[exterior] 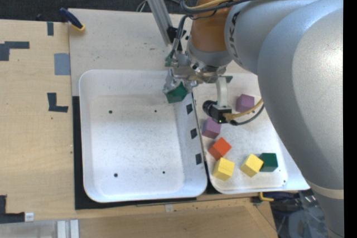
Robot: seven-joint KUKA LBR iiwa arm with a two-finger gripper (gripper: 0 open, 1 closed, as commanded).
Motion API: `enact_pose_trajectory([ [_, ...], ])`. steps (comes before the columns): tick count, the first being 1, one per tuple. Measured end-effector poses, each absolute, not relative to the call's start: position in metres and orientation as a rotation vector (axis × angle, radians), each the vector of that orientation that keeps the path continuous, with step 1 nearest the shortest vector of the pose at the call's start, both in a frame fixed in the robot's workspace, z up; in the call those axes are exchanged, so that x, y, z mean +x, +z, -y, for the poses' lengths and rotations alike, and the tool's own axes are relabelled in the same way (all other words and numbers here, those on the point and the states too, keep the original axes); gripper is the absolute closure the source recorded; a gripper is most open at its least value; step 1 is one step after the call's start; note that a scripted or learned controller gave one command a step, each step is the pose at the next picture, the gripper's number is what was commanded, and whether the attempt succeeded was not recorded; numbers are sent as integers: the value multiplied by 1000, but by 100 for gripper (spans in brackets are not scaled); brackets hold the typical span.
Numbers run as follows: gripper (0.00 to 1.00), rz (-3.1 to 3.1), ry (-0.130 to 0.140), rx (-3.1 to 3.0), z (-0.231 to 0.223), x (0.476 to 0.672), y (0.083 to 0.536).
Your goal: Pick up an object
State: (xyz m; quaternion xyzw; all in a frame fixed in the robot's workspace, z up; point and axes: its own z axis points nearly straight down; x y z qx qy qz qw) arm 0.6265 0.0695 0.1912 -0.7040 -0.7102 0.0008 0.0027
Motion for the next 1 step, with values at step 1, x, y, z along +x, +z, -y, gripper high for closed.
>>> enact_pose_trajectory([
  [1, 100, 2222, 5, -2216, -75, 622, 191],
])
